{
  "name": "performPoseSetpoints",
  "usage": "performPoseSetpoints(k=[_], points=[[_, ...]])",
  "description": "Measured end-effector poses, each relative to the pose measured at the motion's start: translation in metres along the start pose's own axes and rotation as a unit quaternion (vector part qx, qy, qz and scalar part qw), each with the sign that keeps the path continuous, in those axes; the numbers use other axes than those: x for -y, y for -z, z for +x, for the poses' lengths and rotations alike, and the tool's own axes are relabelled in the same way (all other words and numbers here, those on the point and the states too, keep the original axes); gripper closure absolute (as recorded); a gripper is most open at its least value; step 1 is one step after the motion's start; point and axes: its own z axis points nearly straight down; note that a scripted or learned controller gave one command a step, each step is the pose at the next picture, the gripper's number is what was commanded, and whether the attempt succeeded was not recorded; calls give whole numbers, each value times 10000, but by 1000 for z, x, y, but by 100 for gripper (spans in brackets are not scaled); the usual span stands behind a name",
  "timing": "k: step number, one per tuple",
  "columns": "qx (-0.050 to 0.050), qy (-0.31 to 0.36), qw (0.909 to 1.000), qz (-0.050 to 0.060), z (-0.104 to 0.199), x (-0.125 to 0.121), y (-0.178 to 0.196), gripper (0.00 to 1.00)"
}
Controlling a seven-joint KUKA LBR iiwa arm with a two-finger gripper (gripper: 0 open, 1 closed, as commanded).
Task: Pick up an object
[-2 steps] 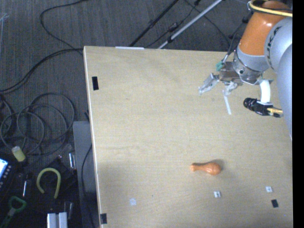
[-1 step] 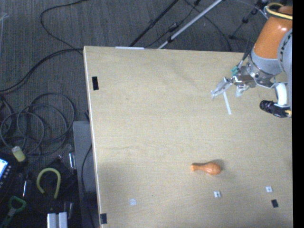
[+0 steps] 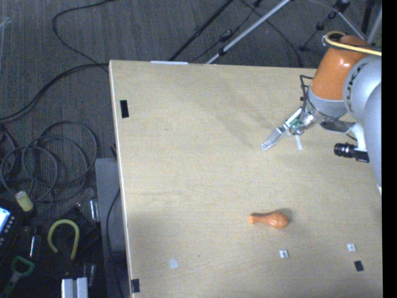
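Pale wood covers the bench (image 3: 186, 166), which stands on grey carpet strewn with black cables (image 3: 49, 154) at the left. An orange pear-shaped object (image 3: 270, 219) lies on its side toward the near right of the bench, narrow end pointing left. The end effector (image 3: 282, 136) hangs at the far right, well apart from the object and farther back, its thin fingers angled down-left with nothing between them; how wide they stand I cannot tell.
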Motion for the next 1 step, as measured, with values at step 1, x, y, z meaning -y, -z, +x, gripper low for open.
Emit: performPoseSetpoints(k=[1], points=[[5, 2, 10000, -16, 1, -2, 10, 100]])
